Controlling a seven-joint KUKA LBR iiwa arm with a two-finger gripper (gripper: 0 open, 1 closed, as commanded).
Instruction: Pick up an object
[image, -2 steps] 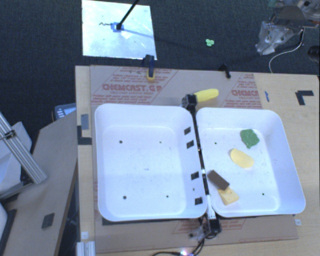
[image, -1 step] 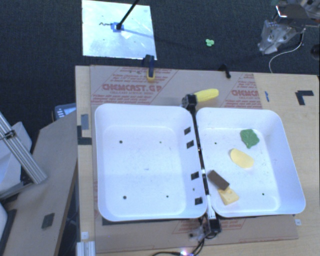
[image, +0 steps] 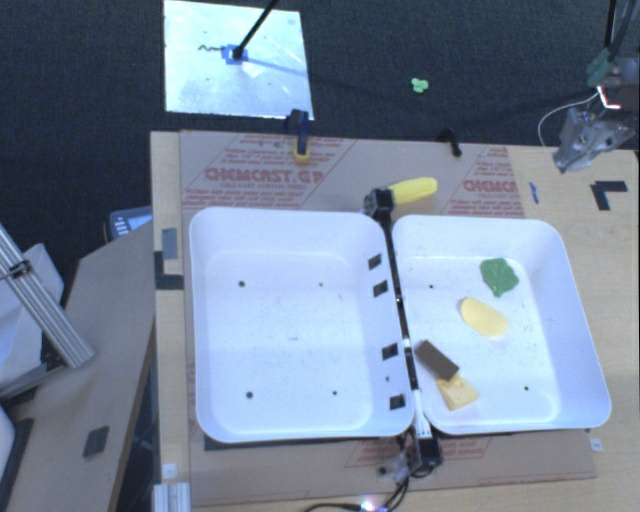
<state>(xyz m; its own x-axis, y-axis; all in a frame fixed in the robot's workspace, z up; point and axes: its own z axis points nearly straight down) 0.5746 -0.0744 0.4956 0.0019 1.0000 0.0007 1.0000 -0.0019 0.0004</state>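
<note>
A: Nearest us?

B: A yellow wedge touching a brown block, close to the right bin's left wall, well down-left of the jaws.

A: Beyond those?

B: A yellow oval, then a green piece, each lying apart with bare white floor on its right, towards the jaws.

A: The left bin?

B: Rim against rim with the right one, furthest from the jaws.

A: The jaws?

B: Off past the right bin's far right corner, above the surface edge. Apart or together, I cannot tell.
</note>
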